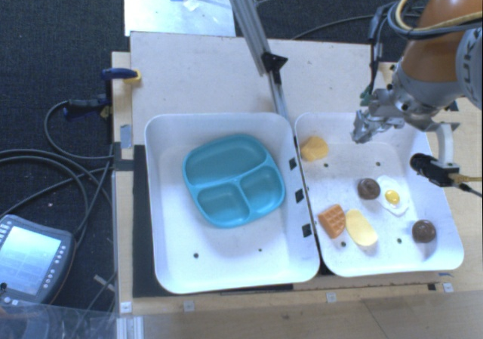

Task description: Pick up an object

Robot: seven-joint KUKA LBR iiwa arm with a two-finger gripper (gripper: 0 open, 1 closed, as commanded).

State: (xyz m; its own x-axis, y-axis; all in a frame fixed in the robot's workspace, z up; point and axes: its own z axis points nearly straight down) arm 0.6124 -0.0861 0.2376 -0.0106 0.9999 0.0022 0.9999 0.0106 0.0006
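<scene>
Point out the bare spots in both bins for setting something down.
Left bin: bare floor in front of the blue tray and along its left wall. Right bin: bare middle strip below the tool; crowded in front around waffle, egg, brown balls.

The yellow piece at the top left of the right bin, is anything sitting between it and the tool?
Nothing visible does. The tool hangs over the right bin's upper edge, and bare white floor lies between it and the yellow piece. The other food items lie lower in the bin.
</scene>
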